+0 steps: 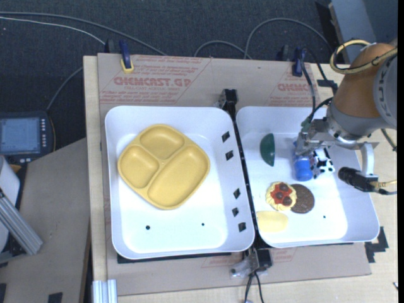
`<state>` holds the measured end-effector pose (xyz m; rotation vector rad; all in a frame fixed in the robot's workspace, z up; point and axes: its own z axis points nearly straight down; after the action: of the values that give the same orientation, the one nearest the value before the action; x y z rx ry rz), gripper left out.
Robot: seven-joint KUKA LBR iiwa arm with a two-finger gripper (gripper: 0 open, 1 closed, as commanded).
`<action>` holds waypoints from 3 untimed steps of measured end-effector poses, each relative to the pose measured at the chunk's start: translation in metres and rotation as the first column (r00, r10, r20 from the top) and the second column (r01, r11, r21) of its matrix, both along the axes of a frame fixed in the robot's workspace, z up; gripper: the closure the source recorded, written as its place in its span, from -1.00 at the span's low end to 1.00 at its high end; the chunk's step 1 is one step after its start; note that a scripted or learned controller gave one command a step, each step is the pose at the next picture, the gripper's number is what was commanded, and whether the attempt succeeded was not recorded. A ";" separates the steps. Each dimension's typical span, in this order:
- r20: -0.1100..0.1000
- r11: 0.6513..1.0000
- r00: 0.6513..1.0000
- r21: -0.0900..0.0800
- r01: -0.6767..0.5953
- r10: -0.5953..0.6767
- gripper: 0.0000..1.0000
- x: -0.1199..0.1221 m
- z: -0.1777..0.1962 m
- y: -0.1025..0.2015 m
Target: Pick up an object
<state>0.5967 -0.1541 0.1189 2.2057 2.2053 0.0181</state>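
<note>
Blue cylinder (303, 168) upright under gripper (308, 149), beside green piece (267, 149)

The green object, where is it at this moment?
The green object lies in the right bin, toward its left wall, left of the blue object and above the pizza toy.

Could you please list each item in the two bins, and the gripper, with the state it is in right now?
Yellow plastic three-compartment plate: flat in the left bin, compartments bare.
Dark green oval piece: lying loose in the right bin.
Blue cylinder: directly under the gripper; grip unclear.
Round pizza toy with red toppings: flat, touching the brown round disc.
Pale yellow flat piece: flat near the front wall.
</note>
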 end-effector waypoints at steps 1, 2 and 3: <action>-0.018 1.000 1.000 0.007 -0.002 0.002 1.00 -0.007 0.055 0.006; -0.019 1.000 1.000 0.007 -0.001 0.001 1.00 -0.005 0.085 0.006; -0.025 1.000 1.000 0.011 -0.006 0.006 1.00 -0.016 0.096 0.056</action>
<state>0.5810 -0.0983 0.2152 2.2172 2.2304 0.0027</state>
